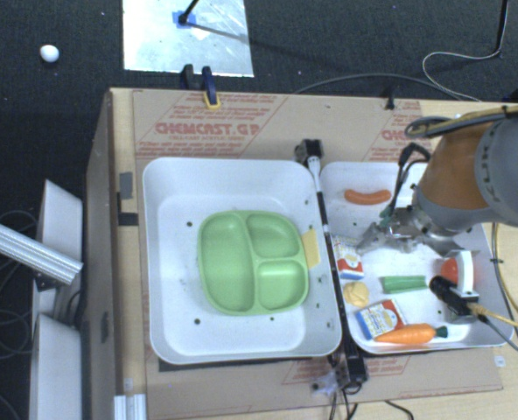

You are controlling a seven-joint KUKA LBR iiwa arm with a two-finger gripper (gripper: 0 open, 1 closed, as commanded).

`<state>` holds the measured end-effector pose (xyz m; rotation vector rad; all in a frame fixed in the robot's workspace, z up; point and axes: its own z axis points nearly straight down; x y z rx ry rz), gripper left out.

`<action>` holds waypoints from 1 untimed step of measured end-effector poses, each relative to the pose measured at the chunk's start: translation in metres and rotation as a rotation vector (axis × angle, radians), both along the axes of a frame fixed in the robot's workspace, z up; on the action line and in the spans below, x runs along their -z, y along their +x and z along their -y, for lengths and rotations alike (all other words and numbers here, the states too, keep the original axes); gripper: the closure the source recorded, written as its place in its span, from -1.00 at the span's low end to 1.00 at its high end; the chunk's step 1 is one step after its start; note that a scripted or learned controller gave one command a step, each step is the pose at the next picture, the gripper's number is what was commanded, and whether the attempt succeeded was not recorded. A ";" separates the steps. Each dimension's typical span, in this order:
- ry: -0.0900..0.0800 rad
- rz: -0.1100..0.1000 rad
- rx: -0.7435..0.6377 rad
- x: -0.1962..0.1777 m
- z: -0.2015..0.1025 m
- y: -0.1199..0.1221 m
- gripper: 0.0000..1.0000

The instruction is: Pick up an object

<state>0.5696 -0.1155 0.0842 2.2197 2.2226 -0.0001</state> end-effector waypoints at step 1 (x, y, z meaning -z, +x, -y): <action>-0.002 0.003 0.000 -0.001 0.066 0.051 -1.00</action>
